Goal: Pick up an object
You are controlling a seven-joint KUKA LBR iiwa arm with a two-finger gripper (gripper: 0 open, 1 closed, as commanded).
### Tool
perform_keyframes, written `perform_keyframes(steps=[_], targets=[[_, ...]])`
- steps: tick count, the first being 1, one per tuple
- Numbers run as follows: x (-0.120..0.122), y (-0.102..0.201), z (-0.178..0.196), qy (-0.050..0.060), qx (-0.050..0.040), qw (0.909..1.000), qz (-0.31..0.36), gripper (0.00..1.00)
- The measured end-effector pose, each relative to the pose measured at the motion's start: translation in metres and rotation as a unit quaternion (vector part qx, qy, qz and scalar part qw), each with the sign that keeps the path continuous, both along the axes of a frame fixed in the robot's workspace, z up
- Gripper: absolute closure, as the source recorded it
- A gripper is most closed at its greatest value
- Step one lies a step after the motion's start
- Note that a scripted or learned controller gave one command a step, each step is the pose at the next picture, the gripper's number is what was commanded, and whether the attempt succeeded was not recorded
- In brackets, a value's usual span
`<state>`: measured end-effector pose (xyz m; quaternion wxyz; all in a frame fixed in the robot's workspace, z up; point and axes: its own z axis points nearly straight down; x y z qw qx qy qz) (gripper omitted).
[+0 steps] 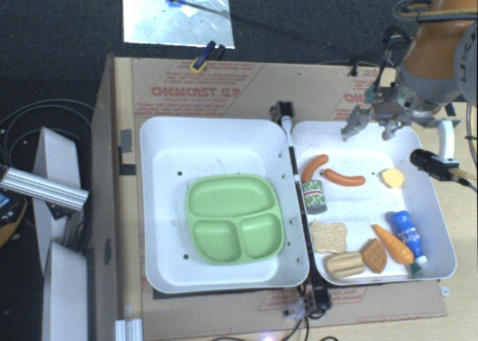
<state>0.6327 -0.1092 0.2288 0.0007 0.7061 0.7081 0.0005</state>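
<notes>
My gripper hangs over the far edge of the right bin, its two grey fingers spread open with nothing between them. Below it in that bin lie two sausages and a yellow piece. A small green can stands by the bin's left wall. Nearer the front lie a cracker, a bread roll, a waffle cookie, a carrot and a blue bottle.
The left bin holds a green divided plate. A clamp sits at the far end of the wall where the bins meet. Cardboard lies under both bins. Cables and a metal bar sit at far left.
</notes>
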Motion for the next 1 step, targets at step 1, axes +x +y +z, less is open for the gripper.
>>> perform_keyframes(steps=[1], targets=[[-0.0122, -0.0550, -0.1443, 0.000, -0.0008, 1.0000, -0.001, 0.00]])
